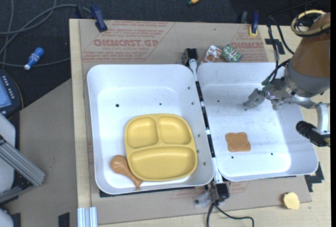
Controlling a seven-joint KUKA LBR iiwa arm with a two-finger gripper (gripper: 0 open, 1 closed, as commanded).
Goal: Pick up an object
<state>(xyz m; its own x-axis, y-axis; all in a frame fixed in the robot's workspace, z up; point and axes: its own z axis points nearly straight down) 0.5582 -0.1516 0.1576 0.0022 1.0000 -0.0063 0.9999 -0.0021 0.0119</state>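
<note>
Two-finger grey gripper [255,100] is hovering w/ jaws spread, gripping nothing, over right white bin [299,160] at frame's right. Target, flat brown waffle-like toy piece [238,142], is lying lower centre-right on bin floor, apart from fingers. Pick not yet done; descent, closing, lift remaining

Arm [310,58] at right side of scene: fat rounded link, orange/tan band up top, grey metal section below w/ a paler silver ring at the wrist. Black cables run along its left side, a couple looping down toward the wrist. Yellowish coiled cable sits at far right, just above the orange band. Gripper [255,100] is grey metal, slim, angular, w/ small dark fittings near its base. Black bracket-like part sticks out on the near right, under the wrist, beside a pale vertical piece.
</note>
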